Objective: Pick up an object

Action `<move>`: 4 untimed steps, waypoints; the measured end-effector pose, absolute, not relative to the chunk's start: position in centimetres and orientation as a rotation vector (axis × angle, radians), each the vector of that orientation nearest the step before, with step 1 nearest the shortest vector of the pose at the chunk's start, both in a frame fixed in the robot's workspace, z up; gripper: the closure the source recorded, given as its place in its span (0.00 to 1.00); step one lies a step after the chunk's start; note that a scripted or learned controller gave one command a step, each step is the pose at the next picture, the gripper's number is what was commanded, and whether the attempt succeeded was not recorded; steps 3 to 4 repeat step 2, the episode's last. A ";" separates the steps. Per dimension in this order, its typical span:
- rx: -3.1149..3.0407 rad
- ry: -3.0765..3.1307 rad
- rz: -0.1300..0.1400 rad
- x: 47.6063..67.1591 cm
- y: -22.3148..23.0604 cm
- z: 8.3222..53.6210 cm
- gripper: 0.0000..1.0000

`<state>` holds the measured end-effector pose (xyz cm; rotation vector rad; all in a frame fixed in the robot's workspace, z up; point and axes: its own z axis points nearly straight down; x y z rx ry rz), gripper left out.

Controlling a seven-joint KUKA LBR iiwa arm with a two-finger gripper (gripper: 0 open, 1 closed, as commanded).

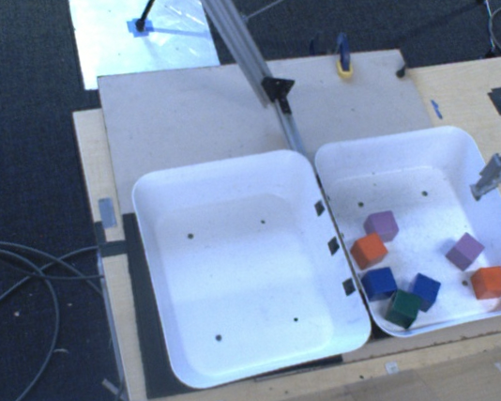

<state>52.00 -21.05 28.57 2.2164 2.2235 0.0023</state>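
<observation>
Dark carpet and loose black cables surround the pale wooden bench (214, 96), which carries two shallow white plastic bins side by side. From my remote station, I see the left bin (151, 202) bare and the right bin (449, 138) holding seven small cubes clustered toward its near side. The grey metal gripper (498, 172) hangs at the right bin's far right rim, well above and apart from them; whether it is spread or closed I cannot tell at this size. The lilac cube (465, 250) lies nearest, down the frame and slightly left of the gripper, with the orange cube (489, 281) just beyond it. I judge the coming move turns on that short inward, downward reach.
</observation>
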 end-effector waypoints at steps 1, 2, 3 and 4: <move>2.221 2.227 -0.003 54.2 -21.3 17.9 0.00; 2.218 2.227 0.000 55.1 -20.2 8.8 0.00; 2.218 2.227 0.000 55.1 -20.2 8.8 0.00; 2.218 2.227 0.000 55.1 -20.2 8.8 0.00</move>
